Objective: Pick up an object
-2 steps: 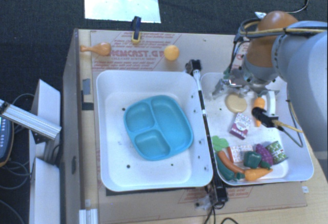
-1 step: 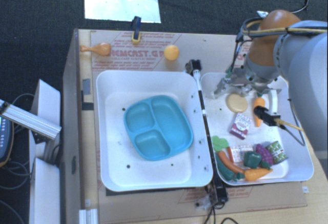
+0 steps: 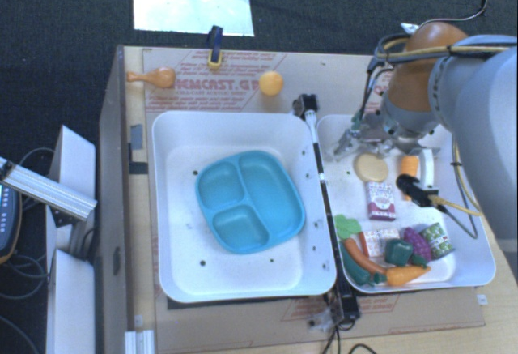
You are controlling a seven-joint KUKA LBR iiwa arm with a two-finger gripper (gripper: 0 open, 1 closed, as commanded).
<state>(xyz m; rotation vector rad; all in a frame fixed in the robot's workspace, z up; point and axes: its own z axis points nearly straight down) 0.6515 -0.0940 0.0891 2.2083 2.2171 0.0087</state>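
Note:
My gripper (image 3: 368, 147) hangs over the far end of the right bin (image 3: 477, 263), its fingers spread open with nothing between them. Just in front of it lies a tan round disc (image 3: 372, 168), beside an orange block (image 3: 410, 165). A maroon and white carton (image 3: 381, 201) lies nearer the middle. At the bin's near end are piled a green leaf (image 3: 348, 225), a carrot (image 3: 361, 256), a small white box (image 3: 373, 241), a dark green cube (image 3: 398, 252), purple grapes (image 3: 418, 240) and a green patterned box (image 3: 438, 239).
The left bin (image 3: 182, 263) holds a blue divided plate (image 3: 249, 200). Behind the bins on the bench lie an orange ball (image 3: 270, 83) and an orange pin (image 3: 154, 78), with a blue clamp (image 3: 214, 44) at the back edge. My arm (image 3: 477, 101) covers the right bin's far right corner.

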